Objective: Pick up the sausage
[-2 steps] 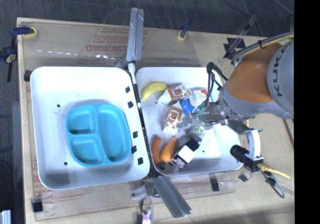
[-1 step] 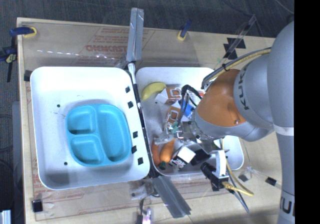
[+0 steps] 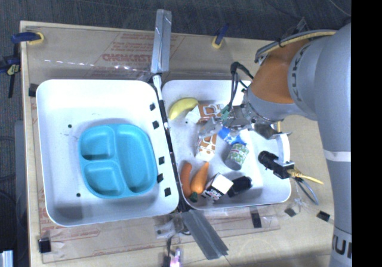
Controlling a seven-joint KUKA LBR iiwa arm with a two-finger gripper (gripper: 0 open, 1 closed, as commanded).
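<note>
The sausage (image 3: 186,178) lay beside a carrot (image 3: 200,178) at the right bin's (image 3: 276,189) near-left corner. The gripper (image 3: 231,117) hovered over packets further back, its state unclear; approach remained, needing travel toward that corner.

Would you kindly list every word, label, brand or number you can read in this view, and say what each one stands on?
None can be read with certainty.
Red print on the bench board behind the bins: blurred and faint, not legible.
Brown and white carton in the right bin: printed, too small to read.
Small can beside it: label too blurred to read.
White and black block: no legible marks.
</note>
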